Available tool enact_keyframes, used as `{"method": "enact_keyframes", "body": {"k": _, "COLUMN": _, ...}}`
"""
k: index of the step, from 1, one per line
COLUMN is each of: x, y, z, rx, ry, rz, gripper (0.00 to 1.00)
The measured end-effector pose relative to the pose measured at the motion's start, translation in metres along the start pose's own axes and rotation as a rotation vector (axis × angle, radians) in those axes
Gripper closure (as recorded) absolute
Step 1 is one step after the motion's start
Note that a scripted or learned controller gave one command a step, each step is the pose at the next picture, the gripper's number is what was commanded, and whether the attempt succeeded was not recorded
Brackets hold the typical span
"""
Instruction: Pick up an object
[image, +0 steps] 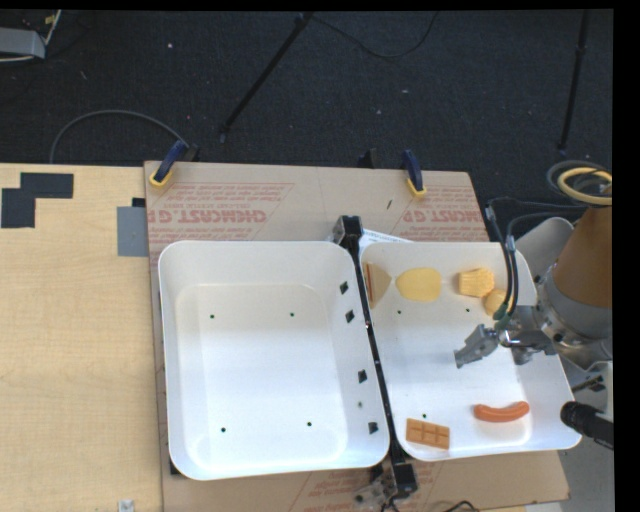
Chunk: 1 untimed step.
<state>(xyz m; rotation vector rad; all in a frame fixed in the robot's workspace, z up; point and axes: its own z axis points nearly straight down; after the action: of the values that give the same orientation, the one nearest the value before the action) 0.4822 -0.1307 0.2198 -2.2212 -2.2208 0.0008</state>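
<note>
Gripper (472, 352) poised over right bin (545, 435) middle, finger state not discernible, sausage (501, 411) and waffle (428, 434) laid near front edge

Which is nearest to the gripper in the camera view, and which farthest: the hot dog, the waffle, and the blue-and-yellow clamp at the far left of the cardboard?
From the gripper:
1. Hot dog, just below it in the right bin.
2. Waffle, at the bin's bottom-left corner.
3. Blue-and-yellow clamp, far upper left, outside the bins.
</note>
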Motion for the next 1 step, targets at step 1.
{"method": "enact_keyframes", "body": {"k": 1, "x": -0.0412, "y": 0.0539, "z": -0.0203, "rx": -0.003, "ry": -0.002, "rz": 0.000, "gripper": 0.00}}
